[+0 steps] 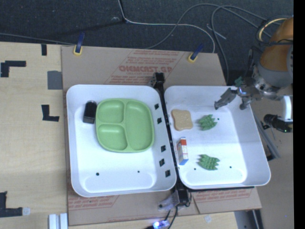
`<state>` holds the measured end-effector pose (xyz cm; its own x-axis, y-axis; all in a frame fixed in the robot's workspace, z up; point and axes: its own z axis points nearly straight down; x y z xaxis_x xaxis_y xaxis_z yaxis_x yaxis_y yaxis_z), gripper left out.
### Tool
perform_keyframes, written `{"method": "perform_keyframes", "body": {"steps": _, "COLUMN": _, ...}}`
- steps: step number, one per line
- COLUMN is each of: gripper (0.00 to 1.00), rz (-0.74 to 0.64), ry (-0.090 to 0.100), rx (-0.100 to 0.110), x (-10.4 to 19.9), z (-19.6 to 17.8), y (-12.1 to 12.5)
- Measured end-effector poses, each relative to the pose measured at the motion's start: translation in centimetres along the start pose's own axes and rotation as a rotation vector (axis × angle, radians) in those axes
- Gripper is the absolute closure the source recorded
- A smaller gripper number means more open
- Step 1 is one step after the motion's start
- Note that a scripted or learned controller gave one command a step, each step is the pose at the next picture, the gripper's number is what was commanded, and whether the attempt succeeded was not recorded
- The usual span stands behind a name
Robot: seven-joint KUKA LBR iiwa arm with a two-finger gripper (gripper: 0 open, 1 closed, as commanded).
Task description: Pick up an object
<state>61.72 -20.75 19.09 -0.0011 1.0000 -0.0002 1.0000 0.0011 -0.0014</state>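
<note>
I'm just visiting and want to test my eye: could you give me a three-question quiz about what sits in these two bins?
1. True or false: the green divided plate lies in the right bin.
2. How many green leafy pieces lie in the right bin?
3. What lies closest to the gripper: A) black block B) upper leafy piece C) small carton

Key: 1. False, it lies in the left bin. 2. Two; the second lies lower. 3. B.
</note>
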Motion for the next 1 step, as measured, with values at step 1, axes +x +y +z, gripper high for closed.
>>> {"method": "perform_keyframes", "body": {"steps": 1, "gripper": 0.0, "rz": 0.0, "ry": 0.0, "rx": 0.004, "x": 0.89, "z": 5.36, "y": -0.67}}
